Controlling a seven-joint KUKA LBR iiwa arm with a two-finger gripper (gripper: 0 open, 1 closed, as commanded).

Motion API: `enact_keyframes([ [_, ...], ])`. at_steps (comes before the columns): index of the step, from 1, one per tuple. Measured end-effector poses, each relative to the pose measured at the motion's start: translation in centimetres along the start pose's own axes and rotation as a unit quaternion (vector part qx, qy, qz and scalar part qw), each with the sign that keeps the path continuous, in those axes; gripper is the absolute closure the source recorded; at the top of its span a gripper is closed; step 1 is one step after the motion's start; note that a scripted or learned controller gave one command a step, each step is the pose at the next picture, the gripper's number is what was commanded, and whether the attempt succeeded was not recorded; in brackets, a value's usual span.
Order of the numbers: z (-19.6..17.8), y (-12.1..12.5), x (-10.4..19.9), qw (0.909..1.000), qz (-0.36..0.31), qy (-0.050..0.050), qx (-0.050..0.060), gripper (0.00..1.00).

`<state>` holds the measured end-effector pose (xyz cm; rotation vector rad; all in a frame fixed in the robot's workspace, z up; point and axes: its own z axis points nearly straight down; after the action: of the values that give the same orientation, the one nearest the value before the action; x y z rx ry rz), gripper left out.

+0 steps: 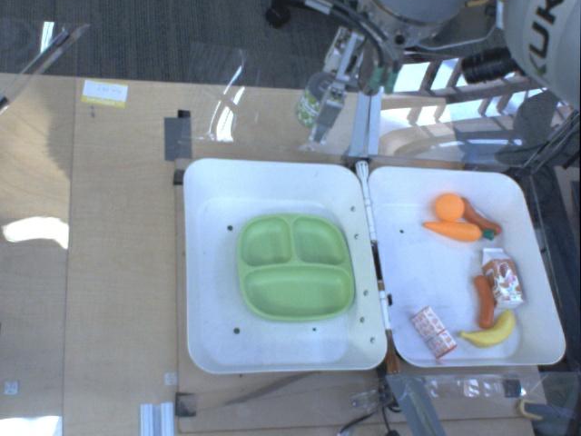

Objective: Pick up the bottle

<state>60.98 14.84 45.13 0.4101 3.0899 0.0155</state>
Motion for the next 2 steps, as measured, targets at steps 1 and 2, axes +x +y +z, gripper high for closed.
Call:
enact_keyframes([
  [1, -1.3, 0.1, -0.1, 1.0, 0.0, -0.005, -0.003, 1.0],
  [2, 10.5, -0.6, -3.8, 0.9669, -0.255, 0.008, 0.001, 1.0],
])
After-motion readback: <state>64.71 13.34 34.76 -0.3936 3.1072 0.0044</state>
